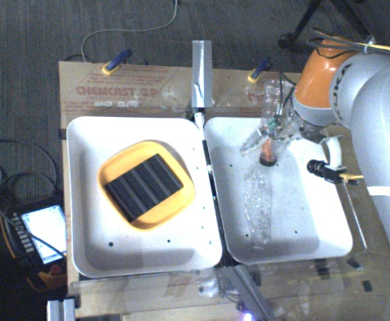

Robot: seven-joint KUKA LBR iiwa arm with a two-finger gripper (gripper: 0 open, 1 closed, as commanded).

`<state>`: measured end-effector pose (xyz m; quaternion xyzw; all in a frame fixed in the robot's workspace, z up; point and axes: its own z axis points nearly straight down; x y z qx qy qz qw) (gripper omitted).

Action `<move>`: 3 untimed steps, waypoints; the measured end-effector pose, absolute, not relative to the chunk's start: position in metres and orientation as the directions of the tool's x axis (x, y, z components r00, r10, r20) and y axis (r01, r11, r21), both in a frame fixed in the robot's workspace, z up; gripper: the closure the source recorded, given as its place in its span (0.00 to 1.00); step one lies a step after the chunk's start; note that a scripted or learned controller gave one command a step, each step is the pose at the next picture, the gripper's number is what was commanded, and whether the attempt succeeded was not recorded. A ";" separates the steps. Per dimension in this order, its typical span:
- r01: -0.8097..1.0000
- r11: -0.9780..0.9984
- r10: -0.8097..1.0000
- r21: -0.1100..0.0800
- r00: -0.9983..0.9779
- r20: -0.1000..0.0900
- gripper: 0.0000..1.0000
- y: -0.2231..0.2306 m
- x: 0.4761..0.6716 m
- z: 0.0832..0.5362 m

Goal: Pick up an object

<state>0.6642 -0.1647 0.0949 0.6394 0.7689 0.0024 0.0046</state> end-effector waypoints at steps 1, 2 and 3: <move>0.928 0.373 0.928 0.012 -0.373 -0.013 0.00 -0.169 0.661 0.094; 0.928 0.373 0.928 0.014 -0.373 -0.010 1.00 -0.167 0.661 0.103; 0.918 0.397 0.918 0.000 -0.397 0.001 1.00 -0.057 0.668 0.184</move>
